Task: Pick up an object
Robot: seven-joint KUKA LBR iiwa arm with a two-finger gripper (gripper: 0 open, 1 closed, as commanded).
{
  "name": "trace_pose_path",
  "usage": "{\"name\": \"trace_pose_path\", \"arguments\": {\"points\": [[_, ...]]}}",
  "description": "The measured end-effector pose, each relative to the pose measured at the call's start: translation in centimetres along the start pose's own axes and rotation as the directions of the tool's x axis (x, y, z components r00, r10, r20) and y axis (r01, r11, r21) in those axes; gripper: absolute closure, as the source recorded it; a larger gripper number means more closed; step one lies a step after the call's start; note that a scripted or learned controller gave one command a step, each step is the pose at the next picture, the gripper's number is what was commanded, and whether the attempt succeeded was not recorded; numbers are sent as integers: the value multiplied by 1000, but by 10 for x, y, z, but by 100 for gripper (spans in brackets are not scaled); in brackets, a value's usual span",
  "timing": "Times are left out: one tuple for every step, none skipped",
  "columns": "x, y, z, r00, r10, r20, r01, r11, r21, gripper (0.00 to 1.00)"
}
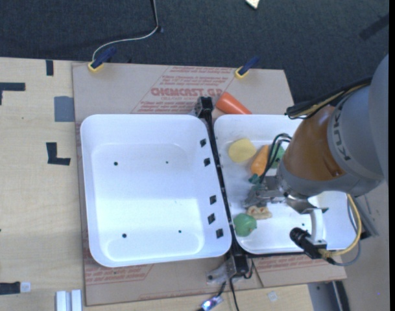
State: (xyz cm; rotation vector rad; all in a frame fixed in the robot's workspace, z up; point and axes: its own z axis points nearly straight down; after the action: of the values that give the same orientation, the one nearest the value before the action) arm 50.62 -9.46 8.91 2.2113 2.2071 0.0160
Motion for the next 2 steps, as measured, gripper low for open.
{"name": "trace_pose_path", "arguments": {"points": [[-12, 30, -8, 1000, -4, -6, 4, 1000, 19, 100], [14, -20, -99, 1000, -4, -7, 4, 1000, 21, 100]]}}
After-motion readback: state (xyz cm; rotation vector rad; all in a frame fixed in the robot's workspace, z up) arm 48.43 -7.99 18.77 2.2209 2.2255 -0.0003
